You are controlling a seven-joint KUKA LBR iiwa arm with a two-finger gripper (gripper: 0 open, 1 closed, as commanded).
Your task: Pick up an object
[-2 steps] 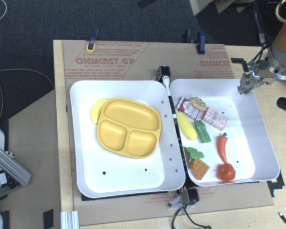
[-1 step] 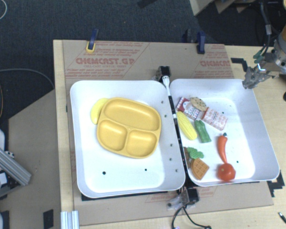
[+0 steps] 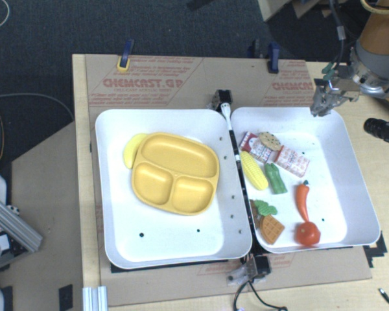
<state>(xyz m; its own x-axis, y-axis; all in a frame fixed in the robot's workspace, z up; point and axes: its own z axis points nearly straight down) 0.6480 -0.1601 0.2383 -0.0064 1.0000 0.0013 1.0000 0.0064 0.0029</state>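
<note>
Two white bins sit side by side on a brown board printed in red with "CHEMCAST GP", readable at 11 o'clock and repeated, partly cut off, at 1 o'clock. At the left bin a yellow divided tray lies near the centre, with a yellow piece poking out from under its 10 o'clock edge, mostly hidden. The right bin holds the toys: a red-and-white packet with print too small to read, a second packet with a round cookie on it, a corn cob at 9 o'clock, a green piece just beside it, a carrot, a tomato at 6 o'clock, and a waffle with a green leafy bit touching it. The gripper hangs over the right bin's 12 o'clock rim, apart from all toys, holding nothing; its tips are blurred, so I cannot tell whether they are apart or together. The arm is cut off at the frame's right edge.
</note>
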